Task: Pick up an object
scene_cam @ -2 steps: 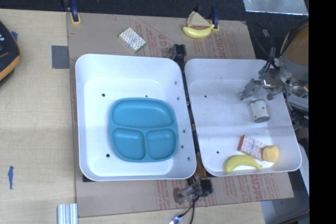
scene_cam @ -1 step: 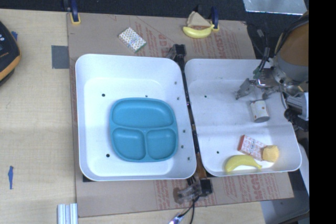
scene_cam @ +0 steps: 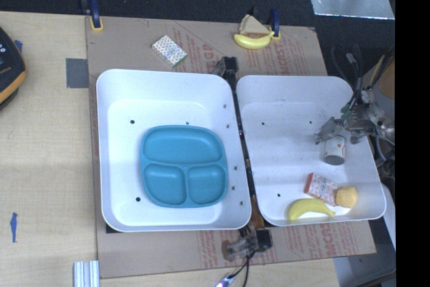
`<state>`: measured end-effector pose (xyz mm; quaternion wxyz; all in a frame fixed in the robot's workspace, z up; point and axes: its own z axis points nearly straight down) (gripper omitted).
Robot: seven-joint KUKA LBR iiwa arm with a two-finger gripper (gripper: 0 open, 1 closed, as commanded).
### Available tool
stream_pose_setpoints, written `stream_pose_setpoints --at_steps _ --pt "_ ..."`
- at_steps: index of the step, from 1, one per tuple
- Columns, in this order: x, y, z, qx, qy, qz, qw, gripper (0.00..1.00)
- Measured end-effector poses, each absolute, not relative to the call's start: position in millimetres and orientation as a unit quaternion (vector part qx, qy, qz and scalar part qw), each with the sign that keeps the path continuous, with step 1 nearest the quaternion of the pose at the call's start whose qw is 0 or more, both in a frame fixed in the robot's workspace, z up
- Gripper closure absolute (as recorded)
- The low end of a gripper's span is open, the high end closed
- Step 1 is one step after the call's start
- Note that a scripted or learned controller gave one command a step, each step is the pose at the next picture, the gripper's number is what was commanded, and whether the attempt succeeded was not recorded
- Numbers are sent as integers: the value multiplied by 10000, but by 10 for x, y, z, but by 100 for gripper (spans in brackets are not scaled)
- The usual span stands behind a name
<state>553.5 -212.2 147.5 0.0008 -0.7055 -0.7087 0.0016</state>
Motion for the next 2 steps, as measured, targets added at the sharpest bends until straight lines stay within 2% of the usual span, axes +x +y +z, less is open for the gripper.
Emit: stream_pose_setpoints --at_steps 1,2 --pt "5525 -2114 951 -7052 -7090 16 12 0" --pt "6541 -2117 922 -7058 -7084 5 6 0"
